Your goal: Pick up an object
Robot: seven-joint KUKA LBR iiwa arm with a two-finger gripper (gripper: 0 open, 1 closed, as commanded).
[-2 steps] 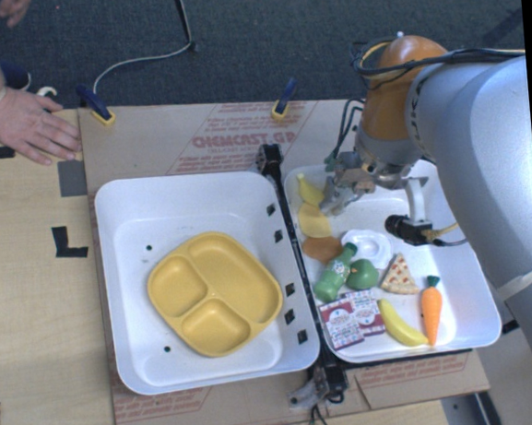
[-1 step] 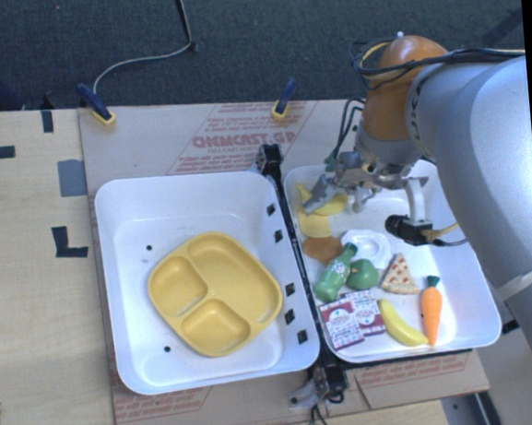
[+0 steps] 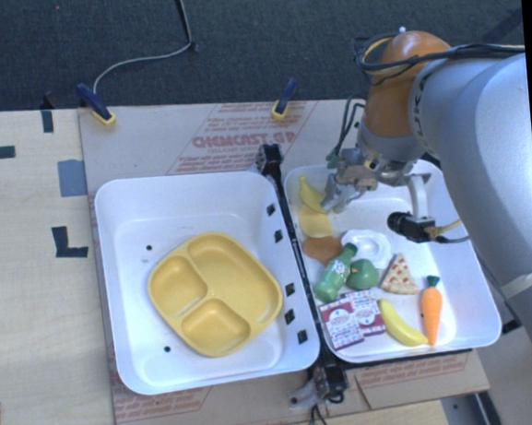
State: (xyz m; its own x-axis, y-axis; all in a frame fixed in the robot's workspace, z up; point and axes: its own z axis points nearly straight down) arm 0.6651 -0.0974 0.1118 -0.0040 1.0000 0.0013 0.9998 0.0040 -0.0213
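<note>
You see two shallow white bins side by side on a brown cardboard sheet. The left bin holds one thing: a yellow divided tray of smooth plastic, with three compartments and rounded corners, lying flat and turned at a slant.

The right bin holds a crowd of small toy foods. Near its far left corner you find a yellow curved piece and a pale yellow flat piece just below it (I cannot tell what foods these are). Next comes a brown rounded piece, then a white round object. A green bottle lies tilted beside a green pepper. To the right of these are a pizza slice in triangle shape and an orange carrot with a green top. At the near side a red and white packet lies flat, and a yellow banana lies between it and the carrot.

The gripper is low over the far left part of the right bin, just beside the yellow curved piece and the pale piece. Its metal fingers point down; whether they are wide or narrow, you cannot tell from this angle, and nothing is seen between them. A black cable hangs from the wrist over the bin.
</note>
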